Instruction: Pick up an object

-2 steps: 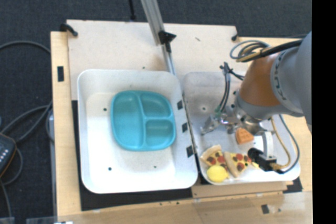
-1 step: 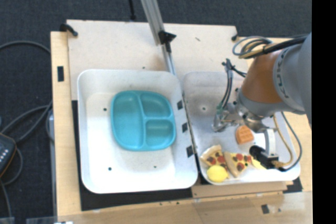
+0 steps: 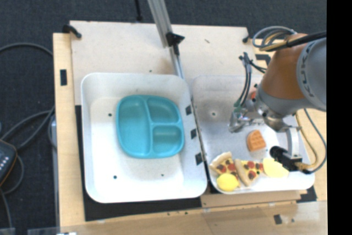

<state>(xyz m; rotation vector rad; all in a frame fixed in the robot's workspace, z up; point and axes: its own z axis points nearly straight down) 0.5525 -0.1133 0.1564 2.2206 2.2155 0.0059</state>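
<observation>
In the right bin (image 3: pixel 212 96), several toy foods lie along the near edge: an orange block (image 3: pixel 256 141), two pizza slices (image 3: pixel 224 163) (image 3: pixel 250 169), a yellow lemon (image 3: pixel 227 182) and a yellow piece (image 3: pixel 275 168). My gripper (image 3: pixel 237 121) hangs low over the middle of the right bin, just left of and slightly behind the orange block. Nothing shows in its grasp. The grey arm with its orange band (image 3: pixel 283 71) reaches in from the right and hides the bin's far right part.
The left bin (image 3: pixel 99 173) holds a teal divided plate (image 3: pixel 149 126). A slanted metal pole (image 3: pixel 157 3) rises behind the bins, with its base near their shared wall. Cables (image 3: pixel 305 140) loop by the right bin's right side.
</observation>
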